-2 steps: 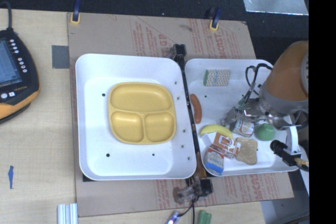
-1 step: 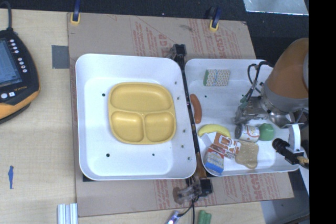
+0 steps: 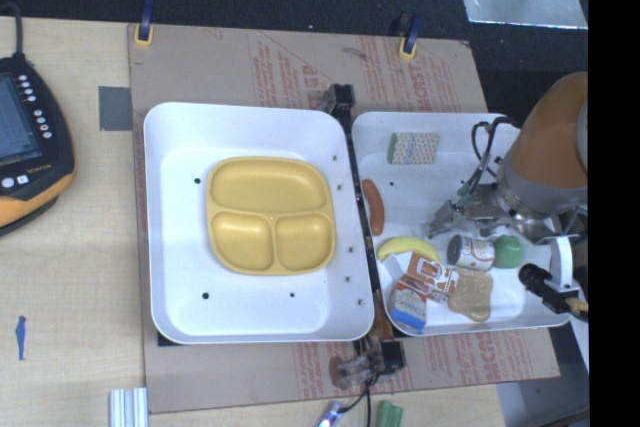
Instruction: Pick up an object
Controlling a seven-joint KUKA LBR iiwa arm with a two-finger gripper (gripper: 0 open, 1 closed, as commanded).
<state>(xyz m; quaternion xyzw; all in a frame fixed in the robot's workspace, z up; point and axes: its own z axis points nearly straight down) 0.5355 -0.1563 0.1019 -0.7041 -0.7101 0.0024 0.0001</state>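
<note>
Camera view, fixed above the bench: two shallow white bins sit side by side on a sheet of brown cardboard (image 3: 300, 65) that two clips hold at its far edge. The left bin (image 3: 175, 215) carries a yellow divided tray (image 3: 270, 213), lying flat with its one wide compartment toward the far side and its two smaller ones toward the near side.

The right bin (image 3: 445, 130) holds the loose objects. A reddish sausage (image 3: 374, 204) lies just beside the bin's left wall, its long axis running near to far. A banana (image 3: 406, 246) lies crosswise, its long axis left to right, curved with the ends dipping toward the near side. A small speckled pad (image 3: 413, 148) rests flat near the far wall. Near the front wall lie a printed packet (image 3: 424, 278), a blue-edged item (image 3: 405, 311) and a tan sponge-like piece (image 3: 471, 295), close together and partly overlapping. A small can (image 3: 472, 251) lies on its side with its long axis left to right, and a green ball (image 3: 508, 251) sits touching it on the right.

The gripper (image 3: 462, 208) hangs low over the right bin, just beyond the can; whether its fingers are apart or together I cannot tell, and nothing is visibly between them.

A teach pendant (image 3: 30, 150) rests on the wooden bench (image 3: 70, 315) at left. Dark floor lies beyond.
</note>
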